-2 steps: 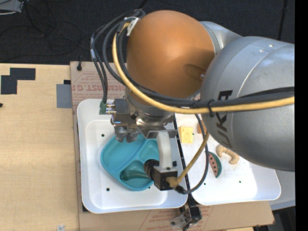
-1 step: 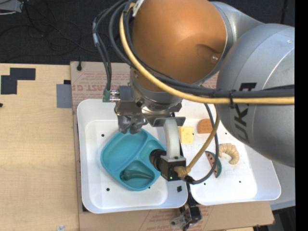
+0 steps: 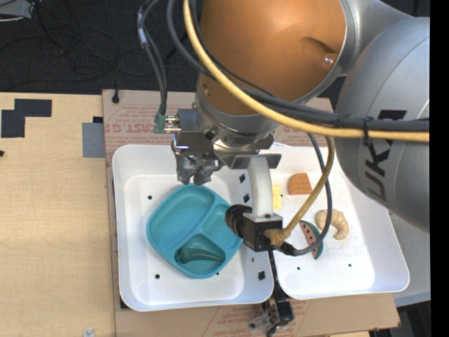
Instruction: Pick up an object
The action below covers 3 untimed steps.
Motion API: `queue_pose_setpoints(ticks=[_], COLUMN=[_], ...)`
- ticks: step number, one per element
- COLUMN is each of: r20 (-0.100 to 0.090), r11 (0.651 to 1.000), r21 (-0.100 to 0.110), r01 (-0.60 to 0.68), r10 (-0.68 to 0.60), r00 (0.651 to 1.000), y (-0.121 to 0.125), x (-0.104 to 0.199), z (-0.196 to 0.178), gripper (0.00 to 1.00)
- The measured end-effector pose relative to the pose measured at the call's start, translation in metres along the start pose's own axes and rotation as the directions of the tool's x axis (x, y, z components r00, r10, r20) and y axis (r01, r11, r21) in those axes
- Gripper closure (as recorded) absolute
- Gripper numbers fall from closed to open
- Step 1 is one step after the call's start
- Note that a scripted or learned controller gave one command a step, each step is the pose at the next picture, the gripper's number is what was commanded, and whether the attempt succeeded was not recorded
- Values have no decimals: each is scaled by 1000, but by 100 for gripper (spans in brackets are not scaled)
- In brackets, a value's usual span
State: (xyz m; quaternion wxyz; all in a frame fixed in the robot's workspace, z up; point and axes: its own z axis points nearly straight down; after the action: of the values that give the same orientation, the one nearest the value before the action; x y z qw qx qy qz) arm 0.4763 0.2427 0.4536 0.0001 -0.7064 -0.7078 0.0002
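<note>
The grey arm (image 3: pixel 365 83), its orange band filling the top of the scene, reaches steeply down over the 2 white bins, and its gripper (image 3: pixel 195 168) hangs in the left bin (image 3: pixel 130 258) near the far edge, right at the far rim of the teal divided plate (image 3: pixel 184 220); whether it is open or closed I cannot tell. That plate lies flat across the middle of the left bin. The right bin (image 3: pixel 372 272) holds a watermelon slice (image 3: pixel 313 239), a beige croissant-shaped piece (image 3: pixel 337 223), an orange wedge (image 3: pixel 300 183) and a small yellow piece (image 3: pixel 277 196).
</note>
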Motion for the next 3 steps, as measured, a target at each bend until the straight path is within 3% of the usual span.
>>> queue_pose_setpoints(ticks=[1,2,3], r20=[-3,8,0], r11=[1000,1000,1000], r21=[-5,16,2], r01=[0,-7,3], r10=[0,7,-3], r00=[1000,1000,1000], y=[0,25,-1], x=[0,-60,4], z=[-85,119,88], gripper=[100,100,100])
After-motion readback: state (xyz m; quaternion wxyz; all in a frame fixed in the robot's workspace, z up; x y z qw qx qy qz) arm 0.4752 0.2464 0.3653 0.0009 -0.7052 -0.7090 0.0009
